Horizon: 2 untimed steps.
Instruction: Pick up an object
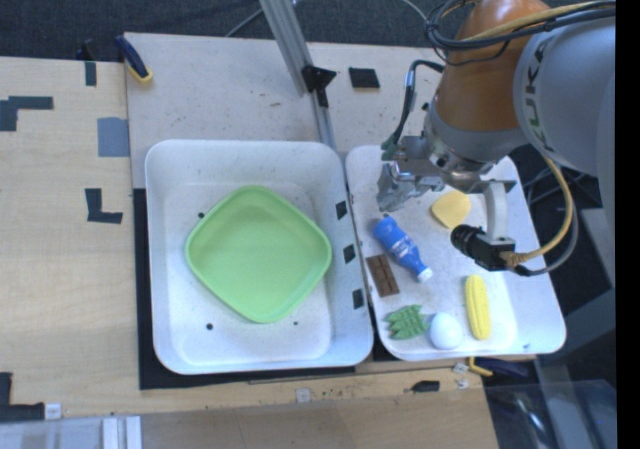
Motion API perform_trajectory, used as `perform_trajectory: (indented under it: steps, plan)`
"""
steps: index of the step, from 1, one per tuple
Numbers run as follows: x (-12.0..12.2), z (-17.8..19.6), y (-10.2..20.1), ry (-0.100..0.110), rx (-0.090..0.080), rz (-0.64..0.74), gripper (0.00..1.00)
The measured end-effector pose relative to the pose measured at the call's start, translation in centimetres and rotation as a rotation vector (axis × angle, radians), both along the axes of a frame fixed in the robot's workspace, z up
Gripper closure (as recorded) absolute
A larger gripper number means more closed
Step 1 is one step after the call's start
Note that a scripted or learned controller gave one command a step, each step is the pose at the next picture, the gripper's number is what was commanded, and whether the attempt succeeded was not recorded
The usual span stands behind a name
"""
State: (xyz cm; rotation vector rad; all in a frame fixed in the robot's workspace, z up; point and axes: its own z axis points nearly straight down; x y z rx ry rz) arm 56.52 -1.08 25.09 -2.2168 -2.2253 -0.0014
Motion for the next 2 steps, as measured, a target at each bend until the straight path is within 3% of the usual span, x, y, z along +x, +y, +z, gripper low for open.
perform_trajectory:
  steps: [2]
  plan:
    - [-3.9, 0.1, 9.8, 0.002, 0.000, 0.002, 1.00]
